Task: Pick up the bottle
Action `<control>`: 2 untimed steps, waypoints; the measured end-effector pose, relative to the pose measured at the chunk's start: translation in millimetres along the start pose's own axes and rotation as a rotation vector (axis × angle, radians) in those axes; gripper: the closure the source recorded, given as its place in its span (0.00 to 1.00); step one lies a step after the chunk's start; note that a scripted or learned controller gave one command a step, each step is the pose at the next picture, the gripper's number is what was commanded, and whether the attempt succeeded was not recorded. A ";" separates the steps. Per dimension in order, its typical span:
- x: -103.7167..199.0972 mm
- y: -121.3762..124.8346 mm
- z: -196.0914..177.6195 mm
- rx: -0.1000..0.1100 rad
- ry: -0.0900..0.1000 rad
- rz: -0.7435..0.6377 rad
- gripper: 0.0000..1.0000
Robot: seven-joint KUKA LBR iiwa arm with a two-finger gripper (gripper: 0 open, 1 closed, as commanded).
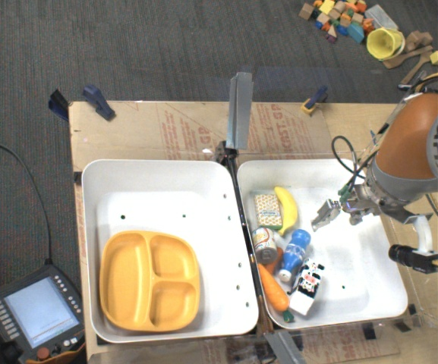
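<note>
Claw (327, 215) seemingly spread, unladen, just right of blue-capped, blue-and-white bottle (294, 254) lying tilted in right bin (370, 294).

The grey arm with its orange band (410, 136) comes in from the right, bent down at the wrist. Its metal two-finger gripper (326, 215) points leftward and slightly down. The fingers (321, 220) look spread a little apart, with nothing between them. Cables loop beside the wrist.
</note>
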State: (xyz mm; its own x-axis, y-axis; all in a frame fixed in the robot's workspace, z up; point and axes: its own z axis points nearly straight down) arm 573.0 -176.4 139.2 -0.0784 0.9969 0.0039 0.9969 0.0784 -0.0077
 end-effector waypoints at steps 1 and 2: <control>37.2 62.6 54.5 -0.002 -0.002 -0.088 0.00; 48.1 1.6 55.3 0.000 0.000 -0.138 0.00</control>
State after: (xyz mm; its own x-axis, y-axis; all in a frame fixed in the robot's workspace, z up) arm 570.4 -128.2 84.0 -0.2153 0.9765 0.0046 0.9765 0.2153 -0.0073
